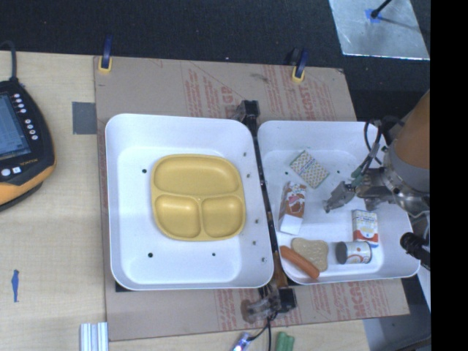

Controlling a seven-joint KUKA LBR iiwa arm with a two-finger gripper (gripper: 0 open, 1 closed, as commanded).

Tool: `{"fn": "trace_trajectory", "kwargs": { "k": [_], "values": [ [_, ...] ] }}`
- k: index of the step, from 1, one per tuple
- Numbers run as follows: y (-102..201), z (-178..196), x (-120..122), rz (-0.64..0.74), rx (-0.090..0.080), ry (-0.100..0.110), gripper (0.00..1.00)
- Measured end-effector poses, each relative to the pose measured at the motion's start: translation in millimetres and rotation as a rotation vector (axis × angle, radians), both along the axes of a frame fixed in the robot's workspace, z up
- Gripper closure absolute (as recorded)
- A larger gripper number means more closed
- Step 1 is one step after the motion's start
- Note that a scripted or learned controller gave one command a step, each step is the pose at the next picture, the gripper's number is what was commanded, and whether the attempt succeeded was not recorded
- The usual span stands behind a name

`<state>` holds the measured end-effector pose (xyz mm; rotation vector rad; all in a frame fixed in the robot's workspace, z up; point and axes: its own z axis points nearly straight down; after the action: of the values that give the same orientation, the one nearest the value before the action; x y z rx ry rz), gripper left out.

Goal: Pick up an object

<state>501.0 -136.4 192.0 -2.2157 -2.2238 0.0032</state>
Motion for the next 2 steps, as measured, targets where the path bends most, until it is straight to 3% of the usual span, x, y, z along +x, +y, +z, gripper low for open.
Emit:
{"fn": "trace_trajectory", "kwargs": {
  "k": [1, 2],
  "values": [
    [-75.9, -91.1, 19.6, 0.002, -0.002, -0.003, 0.00],
    [-77.8, -80.1, 19.9, 0.006, -0.006, -0.002, 1.00]
  ]
}}
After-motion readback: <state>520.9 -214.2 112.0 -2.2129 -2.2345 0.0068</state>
